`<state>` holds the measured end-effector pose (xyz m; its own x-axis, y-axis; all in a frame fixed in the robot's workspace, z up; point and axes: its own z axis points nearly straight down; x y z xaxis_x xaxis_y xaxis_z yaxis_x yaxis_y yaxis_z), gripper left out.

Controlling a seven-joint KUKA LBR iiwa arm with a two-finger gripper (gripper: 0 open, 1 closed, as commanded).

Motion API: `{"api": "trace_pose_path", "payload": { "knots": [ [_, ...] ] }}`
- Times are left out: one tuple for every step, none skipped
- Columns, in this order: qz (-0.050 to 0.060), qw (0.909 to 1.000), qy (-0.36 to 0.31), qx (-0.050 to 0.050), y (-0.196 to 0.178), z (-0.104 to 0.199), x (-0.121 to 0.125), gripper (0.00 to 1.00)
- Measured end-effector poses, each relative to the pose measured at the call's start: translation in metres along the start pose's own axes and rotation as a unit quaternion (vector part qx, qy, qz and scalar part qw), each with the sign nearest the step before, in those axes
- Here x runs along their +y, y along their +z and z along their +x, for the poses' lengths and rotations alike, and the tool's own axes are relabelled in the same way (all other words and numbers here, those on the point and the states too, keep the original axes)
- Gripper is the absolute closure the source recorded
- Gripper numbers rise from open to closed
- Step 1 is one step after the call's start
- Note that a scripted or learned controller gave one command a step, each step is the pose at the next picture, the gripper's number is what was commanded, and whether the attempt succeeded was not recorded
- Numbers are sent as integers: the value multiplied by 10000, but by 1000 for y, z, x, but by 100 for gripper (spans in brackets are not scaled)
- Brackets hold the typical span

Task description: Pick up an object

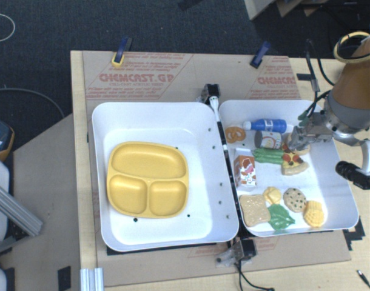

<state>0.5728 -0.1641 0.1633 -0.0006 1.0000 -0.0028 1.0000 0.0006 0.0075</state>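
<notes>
Meanwhile, gripper (296, 139) hovers low over right bin (336, 220), at three o'clock of frame; finger state cannot tell. Nearest target: pizza slice (293, 164), just beside green pickle (269, 156). Best approach: descend straight, avoid neighbouring blue bottle (267, 125).

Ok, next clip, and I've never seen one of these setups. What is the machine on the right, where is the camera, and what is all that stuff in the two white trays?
There is one camera, fixed above the bench and looking down at a slant. The grey and orange thing at the right is a robot arm; its grasping end is low over the right bin, near a pizza slice and a green pickle-like piece. I cannot tell whether it holds anything. That bin holds toy food: a blue bottle, a pretzel, a cookie, a bread slice and a waffle. The left bin holds a yellow divided plate. The job is to pick up one object.
</notes>
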Motion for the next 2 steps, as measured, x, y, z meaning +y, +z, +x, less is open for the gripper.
{"api": "trace_pose_path", "payload": {
  "knots": [
    [-1,10000,-4,2,-53,8,-4,100],
    [15,10000,-2,5,-62,8,-3,100]
  ]
}}
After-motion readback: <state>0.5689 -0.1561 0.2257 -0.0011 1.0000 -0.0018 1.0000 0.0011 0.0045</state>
